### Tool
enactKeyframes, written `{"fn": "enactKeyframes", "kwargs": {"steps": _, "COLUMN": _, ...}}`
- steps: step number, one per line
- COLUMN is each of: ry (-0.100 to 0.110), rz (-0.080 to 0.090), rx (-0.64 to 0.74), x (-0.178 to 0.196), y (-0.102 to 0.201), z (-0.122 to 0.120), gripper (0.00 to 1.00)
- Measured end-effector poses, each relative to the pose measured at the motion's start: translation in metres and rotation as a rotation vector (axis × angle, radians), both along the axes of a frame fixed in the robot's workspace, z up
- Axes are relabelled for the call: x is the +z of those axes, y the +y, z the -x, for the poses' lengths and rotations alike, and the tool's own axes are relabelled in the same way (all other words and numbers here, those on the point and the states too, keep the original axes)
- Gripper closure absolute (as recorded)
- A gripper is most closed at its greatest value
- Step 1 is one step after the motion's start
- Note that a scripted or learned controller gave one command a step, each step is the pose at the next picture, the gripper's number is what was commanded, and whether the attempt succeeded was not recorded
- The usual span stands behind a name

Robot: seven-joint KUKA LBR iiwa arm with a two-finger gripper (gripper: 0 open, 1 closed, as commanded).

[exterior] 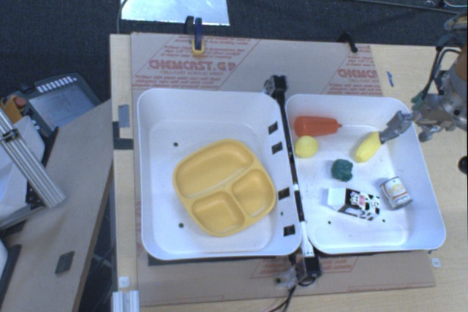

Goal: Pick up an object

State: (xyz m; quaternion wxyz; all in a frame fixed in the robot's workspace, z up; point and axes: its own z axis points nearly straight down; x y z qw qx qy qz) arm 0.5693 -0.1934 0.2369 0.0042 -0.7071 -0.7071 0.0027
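Note:
The right bin holds several small objects: an orange carrot, a yellow ball, a yellow oblong fruit, a dark green lump, a black-and-white patterned carton and a small tin can. My gripper reaches in from the right over the bin's far right corner. It hangs just above and to the right of the yellow oblong fruit, and I see nothing held in it.
The left bin carries a yellow divided plate. A black clip strip runs along the seam between the bins. Grey equipment sits on a side table at the left.

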Motion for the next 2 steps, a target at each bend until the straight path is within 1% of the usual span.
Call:
{"fn": "enactKeyframes", "kwargs": {"steps": 1, "ry": -0.011, "rz": 0.003, "rx": 0.003, "x": 0.007, "y": 0.001, "z": -0.003, "gripper": 0.0}}
{"fn": "enactKeyframes", "kwargs": {"steps": 2, "ry": -0.008, "rz": 0.001, "rx": 0.003, "x": -0.054, "y": 0.006, "z": -0.006, "gripper": 0.0}}
